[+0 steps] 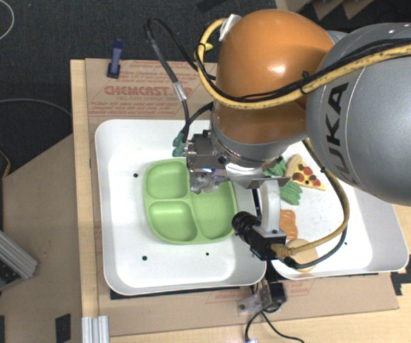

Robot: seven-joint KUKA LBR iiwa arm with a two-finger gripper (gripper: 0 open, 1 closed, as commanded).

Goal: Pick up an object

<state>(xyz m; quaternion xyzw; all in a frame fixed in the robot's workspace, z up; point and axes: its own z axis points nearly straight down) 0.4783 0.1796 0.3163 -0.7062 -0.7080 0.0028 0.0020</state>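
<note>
Over the left bin (119,191), we saw the arm's orange wrist (273,56) hanging above a green divided tray (173,206), with the gripper (205,174) low at the tray's upper right edge; we could not tell its state. To the gripper's right, in the neighbouring bin (377,227), a toy pizza slice (306,174), a green leafy piece (289,190) and an orange piece (288,224) lay close beside the arm.

Arm (298,98) fills upper right of frame, over both bins. Green divided tray (184,206) in left bin (119,191); pizza-slice toy (306,174) in right bin, center-right.
</note>
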